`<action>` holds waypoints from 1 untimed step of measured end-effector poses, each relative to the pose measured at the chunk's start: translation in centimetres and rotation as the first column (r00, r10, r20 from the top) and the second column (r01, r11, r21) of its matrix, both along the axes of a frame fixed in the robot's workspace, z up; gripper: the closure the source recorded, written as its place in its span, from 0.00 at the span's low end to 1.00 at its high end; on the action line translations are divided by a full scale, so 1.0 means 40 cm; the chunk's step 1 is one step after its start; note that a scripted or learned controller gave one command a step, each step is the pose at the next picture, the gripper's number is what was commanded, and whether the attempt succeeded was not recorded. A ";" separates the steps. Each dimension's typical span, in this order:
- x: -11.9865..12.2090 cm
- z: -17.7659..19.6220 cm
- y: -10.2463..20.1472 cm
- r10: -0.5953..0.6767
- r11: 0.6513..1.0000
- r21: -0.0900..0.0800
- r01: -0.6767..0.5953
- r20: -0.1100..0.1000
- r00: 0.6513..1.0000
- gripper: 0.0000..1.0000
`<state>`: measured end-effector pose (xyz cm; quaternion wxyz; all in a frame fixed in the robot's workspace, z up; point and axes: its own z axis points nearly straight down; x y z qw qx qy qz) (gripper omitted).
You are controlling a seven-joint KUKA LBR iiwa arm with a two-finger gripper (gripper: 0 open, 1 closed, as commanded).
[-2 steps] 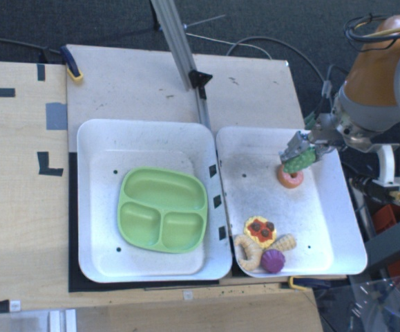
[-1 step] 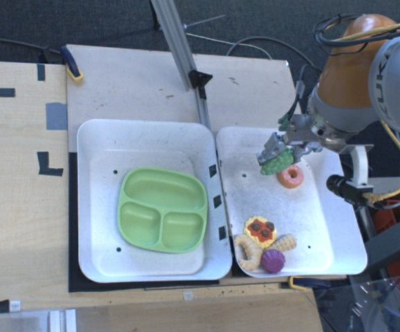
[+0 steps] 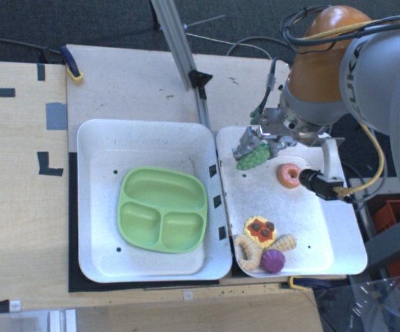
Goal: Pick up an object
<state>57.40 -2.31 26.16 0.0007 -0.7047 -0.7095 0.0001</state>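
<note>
My gripper [image 3: 253, 147] hangs over the far left corner of the right bin [image 3: 338, 247]. A green leafy toy [image 3: 254, 158] sits between its fingers, and the gripper is shut on it. A pink donut [image 3: 289, 175] lies just to the right of the gripper. Near the bin's front edge, close together, lie a small pizza toy [image 3: 260, 229], a tan pastry [image 3: 249, 252], a tan piece [image 3: 284, 242] and a purple ball [image 3: 273, 261].
The left bin [image 3: 96, 185] holds a green divided plate [image 3: 163, 209]. A metal rod [image 3: 177, 40] slants down to the wall between the bins. A black cable fitting [image 3: 320, 183] juts out from the arm over the right bin.
</note>
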 end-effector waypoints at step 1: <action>0.015 -0.049 0.120 -0.001 1.000 0.000 0.001 -0.003 1.000 1.00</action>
